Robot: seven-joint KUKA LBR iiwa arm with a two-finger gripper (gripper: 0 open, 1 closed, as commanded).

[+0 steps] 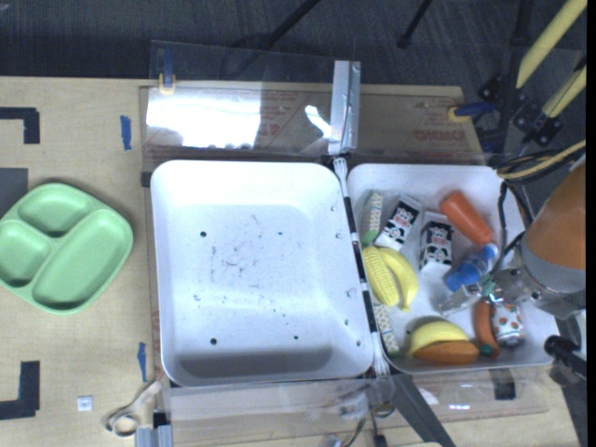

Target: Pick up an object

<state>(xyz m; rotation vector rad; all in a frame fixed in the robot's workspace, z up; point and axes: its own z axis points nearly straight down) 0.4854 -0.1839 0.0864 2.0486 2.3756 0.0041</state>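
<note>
No legible text; red print on clear panel (438, 128) unreadable.

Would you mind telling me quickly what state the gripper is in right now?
Gripper: low over the right bin among the toys; open or closed cannot be told, and no object visibly held.

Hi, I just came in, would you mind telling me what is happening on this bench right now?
A grey arm with an orange band reaches in from the right over the right bin, which holds toy food: bananas, a corn cob, a carrot, two small cartons and a blue bottle. Its claw sits low among the items near the bottle and a small can; a grasp is not clear. The left bin and a green divided plate lie beside it.
</note>
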